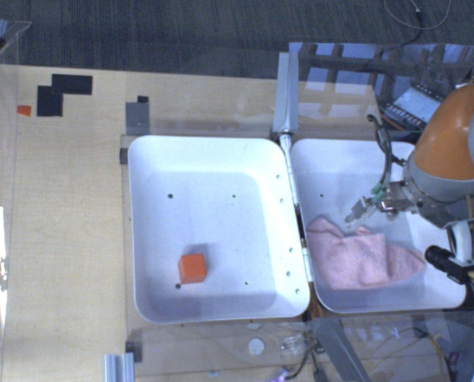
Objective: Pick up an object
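Over the right bin (332,153) the gripper (362,210) hangs just above the pink cloth (356,257), and its fingers look slightly open with nothing between them. Inside the left bin (221,153) an orange block (193,268) lies near the front.

The arm (452,153) is showing a rounded orange band above a grey wrist, with thin dark cables trailing alongside. Its small metal gripper (362,210) is gleaming silver, and a black fitting is sticking out below.
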`<state>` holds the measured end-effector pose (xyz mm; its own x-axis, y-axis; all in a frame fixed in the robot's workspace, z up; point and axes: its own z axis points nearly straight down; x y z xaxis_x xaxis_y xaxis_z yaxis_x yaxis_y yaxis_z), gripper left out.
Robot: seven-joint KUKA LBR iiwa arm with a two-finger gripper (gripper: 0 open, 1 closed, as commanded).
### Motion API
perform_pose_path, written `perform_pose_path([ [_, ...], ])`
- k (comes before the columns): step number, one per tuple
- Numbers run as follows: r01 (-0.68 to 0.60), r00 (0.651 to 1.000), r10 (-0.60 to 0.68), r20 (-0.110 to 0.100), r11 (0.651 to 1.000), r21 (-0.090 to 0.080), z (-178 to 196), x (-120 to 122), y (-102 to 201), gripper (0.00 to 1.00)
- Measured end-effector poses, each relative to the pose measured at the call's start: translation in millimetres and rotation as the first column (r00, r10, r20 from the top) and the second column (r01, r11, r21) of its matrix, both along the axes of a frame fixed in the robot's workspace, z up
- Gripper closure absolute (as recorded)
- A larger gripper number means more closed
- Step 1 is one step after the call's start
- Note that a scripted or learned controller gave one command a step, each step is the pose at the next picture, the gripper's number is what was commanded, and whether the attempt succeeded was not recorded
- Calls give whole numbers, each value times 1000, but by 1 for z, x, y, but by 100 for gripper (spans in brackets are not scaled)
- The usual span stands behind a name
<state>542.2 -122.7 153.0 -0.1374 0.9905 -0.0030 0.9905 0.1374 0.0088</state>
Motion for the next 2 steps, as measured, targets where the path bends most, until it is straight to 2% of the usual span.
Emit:
perform_pose_path([
  [1, -89, 996, 89, 10, 996, -2, -61, -22, -19, 0],
  [2, -44, 999, 44, 11, 999, -2, -61, -2, 23, 0],
])
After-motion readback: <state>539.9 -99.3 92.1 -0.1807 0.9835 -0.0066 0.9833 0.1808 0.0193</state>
